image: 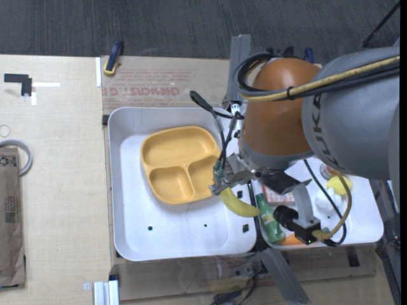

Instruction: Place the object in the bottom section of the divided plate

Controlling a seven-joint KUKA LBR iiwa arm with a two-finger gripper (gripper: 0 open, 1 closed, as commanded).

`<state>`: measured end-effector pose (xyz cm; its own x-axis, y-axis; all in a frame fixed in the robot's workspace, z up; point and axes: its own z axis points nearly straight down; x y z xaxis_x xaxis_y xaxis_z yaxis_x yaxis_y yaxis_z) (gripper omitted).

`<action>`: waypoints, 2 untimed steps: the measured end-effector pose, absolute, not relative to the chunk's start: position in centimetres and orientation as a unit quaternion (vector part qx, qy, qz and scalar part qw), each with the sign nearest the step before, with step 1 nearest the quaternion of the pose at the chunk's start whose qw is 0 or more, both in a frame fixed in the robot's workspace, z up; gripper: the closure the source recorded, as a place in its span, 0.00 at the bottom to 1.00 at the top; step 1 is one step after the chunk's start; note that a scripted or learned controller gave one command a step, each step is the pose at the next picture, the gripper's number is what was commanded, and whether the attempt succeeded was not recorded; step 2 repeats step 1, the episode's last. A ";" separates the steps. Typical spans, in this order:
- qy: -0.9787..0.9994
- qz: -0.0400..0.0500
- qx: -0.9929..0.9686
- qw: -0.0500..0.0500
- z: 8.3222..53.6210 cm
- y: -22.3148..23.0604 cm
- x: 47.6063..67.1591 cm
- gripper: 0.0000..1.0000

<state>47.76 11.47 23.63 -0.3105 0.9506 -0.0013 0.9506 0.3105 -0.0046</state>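
The banana lies slantwise across the rim between the two bins, just right of the yellow divided plate. The gripper hangs at its upper end, possibly touching; its grip cannot be told.

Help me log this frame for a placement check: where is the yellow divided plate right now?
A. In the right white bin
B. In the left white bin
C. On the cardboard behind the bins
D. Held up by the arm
B: the yellow divided plate lies flat on the floor of the left white bin, all of its sections bare, while the arm hangs over the wall between the bins.
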 end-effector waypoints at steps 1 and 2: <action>-0.809 0.002 -0.588 0.001 23.6 11.4 47.8 0.00; -0.809 0.002 -0.588 0.001 23.6 11.4 47.8 0.00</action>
